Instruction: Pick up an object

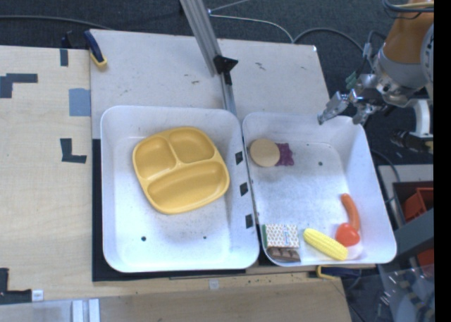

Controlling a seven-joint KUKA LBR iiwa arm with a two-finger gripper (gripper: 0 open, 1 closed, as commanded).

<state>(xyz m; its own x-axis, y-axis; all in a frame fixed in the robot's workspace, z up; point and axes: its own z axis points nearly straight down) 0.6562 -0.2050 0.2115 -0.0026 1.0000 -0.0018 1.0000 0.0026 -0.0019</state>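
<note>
My gripper [343, 111] hangs over the far right corner of the right bin [366, 146], its two fingers spread apart with nothing between them. In that bin lie a tan round cookie [264, 152] with a purple piece [284, 154] beside it, an orange carrot [350, 210], a red piece [347, 234], a yellow corn cob [325, 243] and a patterned cracker block [282, 238]. All of these sit well below and left of the gripper.
The left bin [116, 172] holds a yellow divided plate [181, 169]. A slanted metal rail [199, 17] runs down to the seam between the bins. A blue-and-yellow tool [95, 49] lies on the board at the far left.
</note>
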